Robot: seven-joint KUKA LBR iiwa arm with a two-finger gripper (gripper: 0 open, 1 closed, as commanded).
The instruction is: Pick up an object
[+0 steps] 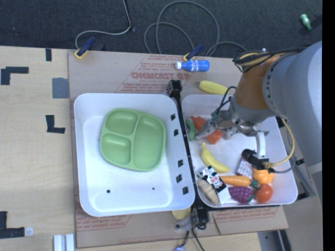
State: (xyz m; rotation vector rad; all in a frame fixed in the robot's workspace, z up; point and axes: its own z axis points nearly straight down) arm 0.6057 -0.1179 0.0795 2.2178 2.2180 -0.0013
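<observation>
I have the arm (282,93) reaching in over the right bin (282,195), and the gripper (213,130) sits low at that bin's upper-left part, close to the divider between the two bins. Right at its tip lies a reddish-orange piece (213,136), with another red piece (198,123) and something green (189,131) just beyond it toward the divider. I judge the reddish-orange piece to be the target, since the gripper is down on it, but I cannot tell whether it sits between the jaws or merely beside them, and I cannot tell whether the jaws are apart or together; the wrist hides that.

The rest of the toys lie below the gripper, toward the near edge of the bin: a yellow banana (214,159) just under it, then a black-and-white cow-patterned piece (209,176), a carrot (235,181), purple grapes (240,193) and a red tomato (264,192), crowded in the lower corner. That crowding is probably why the program goes for the looser cluster at the top.

Past the divider, well apart from the gripper, the left bin (86,140) holds a green divided plate (133,140). Behind the gripper, outside the bins, a yellow corn cob (213,88) and a blue bottle (193,65) lie on the cardboard (146,75).
</observation>
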